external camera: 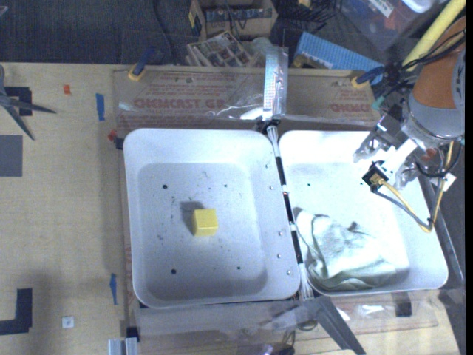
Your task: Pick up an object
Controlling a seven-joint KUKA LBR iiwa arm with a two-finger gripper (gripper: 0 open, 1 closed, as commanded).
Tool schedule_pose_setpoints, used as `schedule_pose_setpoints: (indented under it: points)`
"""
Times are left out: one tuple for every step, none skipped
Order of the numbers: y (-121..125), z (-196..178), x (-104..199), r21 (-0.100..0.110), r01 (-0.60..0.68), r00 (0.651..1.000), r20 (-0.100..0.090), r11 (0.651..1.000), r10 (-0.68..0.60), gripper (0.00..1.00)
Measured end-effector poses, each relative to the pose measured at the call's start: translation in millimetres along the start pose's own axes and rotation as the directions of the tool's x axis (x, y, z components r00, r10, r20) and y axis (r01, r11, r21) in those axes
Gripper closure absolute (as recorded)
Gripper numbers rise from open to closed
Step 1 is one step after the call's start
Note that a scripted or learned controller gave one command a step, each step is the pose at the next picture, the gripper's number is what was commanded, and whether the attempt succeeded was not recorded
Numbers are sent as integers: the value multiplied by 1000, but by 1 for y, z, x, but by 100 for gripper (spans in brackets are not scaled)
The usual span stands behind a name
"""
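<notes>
Yellow block in the left bin, cloth in the right bin, arm over the right bin's far right edge.

The yellow block (205,222) sits alone near the middle of the left bin (148,154), resting flat on its floor. In the right bin (325,154), a crumpled pale cloth (347,254) lies bunched against the near edge, close to the divider between the bins. The gripper (384,161) hangs above that bin's far right corner, well apart from block and cloth; its fingers look spread, with nothing between them.
</notes>
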State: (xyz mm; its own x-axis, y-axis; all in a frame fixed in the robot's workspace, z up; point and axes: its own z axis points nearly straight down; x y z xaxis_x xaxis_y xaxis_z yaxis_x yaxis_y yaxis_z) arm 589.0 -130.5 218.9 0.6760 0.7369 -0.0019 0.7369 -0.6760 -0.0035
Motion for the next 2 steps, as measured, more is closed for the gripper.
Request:
schedule_pose_setpoints:
  points:
    - [28,131,-55,-8,350,937,-2,937,-350,0]
    - [29,120,-55,-12,347,938,-3,938,-347,100]
